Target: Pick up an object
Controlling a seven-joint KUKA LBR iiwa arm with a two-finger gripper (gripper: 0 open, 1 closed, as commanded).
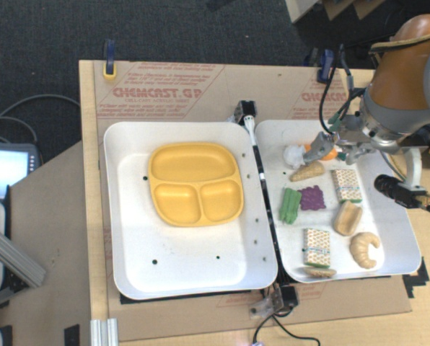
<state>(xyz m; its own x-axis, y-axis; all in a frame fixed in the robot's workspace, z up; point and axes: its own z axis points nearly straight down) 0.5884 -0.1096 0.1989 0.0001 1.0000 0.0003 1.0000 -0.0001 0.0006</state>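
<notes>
A: Where is the gripper (pixel 329 145)?
B: Low over the far part of the right bin (pixel 402 262), just beside an orange piece (pixel 323 150) and a tan, cone-shaped piece (pixel 306 171).
A: Does it hold something?
B: I cannot tell; the grip is not clear.
</notes>
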